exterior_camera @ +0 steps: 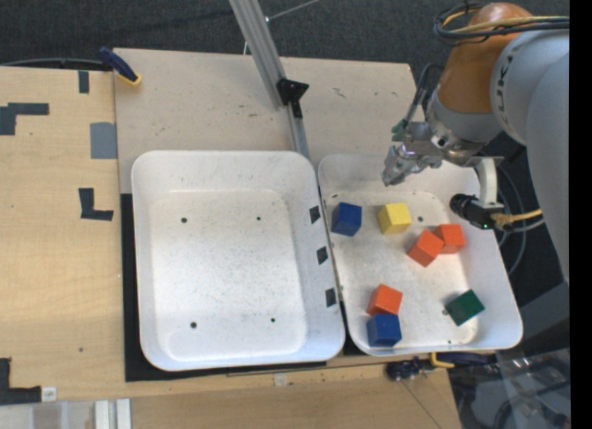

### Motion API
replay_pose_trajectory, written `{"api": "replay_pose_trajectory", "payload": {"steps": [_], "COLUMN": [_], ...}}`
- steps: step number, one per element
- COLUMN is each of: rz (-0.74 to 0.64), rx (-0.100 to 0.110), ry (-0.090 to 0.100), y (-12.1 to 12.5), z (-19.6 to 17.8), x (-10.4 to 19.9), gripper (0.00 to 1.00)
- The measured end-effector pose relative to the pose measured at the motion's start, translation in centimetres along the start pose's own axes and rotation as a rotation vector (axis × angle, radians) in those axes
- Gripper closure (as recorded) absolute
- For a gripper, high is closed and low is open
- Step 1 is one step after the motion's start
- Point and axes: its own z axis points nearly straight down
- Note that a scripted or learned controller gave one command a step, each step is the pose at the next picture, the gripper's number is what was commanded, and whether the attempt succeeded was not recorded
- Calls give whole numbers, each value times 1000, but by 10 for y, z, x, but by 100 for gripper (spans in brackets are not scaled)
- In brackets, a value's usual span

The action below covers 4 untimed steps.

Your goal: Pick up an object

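— Where is the gripper (398, 170)?
— Above the right white plastic bin's (490, 325) far edge; whether it is clenched or released, I cannot tell.
— And the small yellow cube (394, 217)?
— Just beside it, toward the near edge, untouched.

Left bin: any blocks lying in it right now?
No; the left bin shows bare white floor, and all seven blocks lie in the right bin.
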Motion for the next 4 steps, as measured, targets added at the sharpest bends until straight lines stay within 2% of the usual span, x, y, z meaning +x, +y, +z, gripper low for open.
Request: {"api": "replay_pose_trajectory", "payload": {"steps": [1, 2, 4], "rz": [0, -4, -6], "rx": [2, 8, 7], "ry": [0, 2, 3], "y": [1, -20, -66], "z": [-31, -25, -53], "x": [0, 50, 154], "gripper": [100, 100, 100]}}
